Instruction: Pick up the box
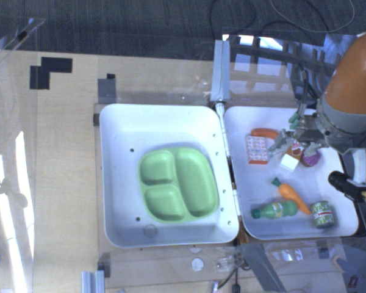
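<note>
1. The small flat box with a pink-and-white patterned face (pixel 257 149) lies in the right-hand shallow white bin (pixel 348 227), near its left wall, just below an orange-red sausage-shaped item (pixel 263 133).
2. The arm's metal two-finger hand (pixel 297 140) hovers over the same bin, to the right of the box and near it, above a small white block (pixel 290 162) and a purple round item (pixel 311 157).
3. The box's long axis runs roughly up-down in the camera view, its printed face upward.
4. Whether the hand is spread or closed cannot be told; nothing is seen gripped.
5. Judged from this, the hand needs to shift leftward before descending.
</note>
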Robot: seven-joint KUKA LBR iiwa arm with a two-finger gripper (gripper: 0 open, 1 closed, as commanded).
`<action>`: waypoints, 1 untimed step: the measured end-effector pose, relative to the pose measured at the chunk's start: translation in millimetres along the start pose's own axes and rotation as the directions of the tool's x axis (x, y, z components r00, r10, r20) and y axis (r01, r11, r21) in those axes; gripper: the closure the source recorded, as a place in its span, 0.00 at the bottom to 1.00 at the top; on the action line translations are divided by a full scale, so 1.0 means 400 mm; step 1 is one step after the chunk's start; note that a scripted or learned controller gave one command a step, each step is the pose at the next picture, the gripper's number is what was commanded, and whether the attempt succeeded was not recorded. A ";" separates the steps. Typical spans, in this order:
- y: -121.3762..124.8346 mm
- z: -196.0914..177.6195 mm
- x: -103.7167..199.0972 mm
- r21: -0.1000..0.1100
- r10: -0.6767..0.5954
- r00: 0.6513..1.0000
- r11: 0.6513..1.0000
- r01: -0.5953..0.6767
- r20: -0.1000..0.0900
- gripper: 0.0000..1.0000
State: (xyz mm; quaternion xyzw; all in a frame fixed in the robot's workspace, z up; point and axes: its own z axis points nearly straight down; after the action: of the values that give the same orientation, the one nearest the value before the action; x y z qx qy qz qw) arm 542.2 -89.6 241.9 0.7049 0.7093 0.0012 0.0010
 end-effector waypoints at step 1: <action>0.150 0.351 -0.045 -0.011 -0.129 0.992 0.992 0.130 0.003 0.00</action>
State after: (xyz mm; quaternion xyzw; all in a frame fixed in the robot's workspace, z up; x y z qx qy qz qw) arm 602.7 -107.4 101.7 0.6574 0.7535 0.0041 0.0057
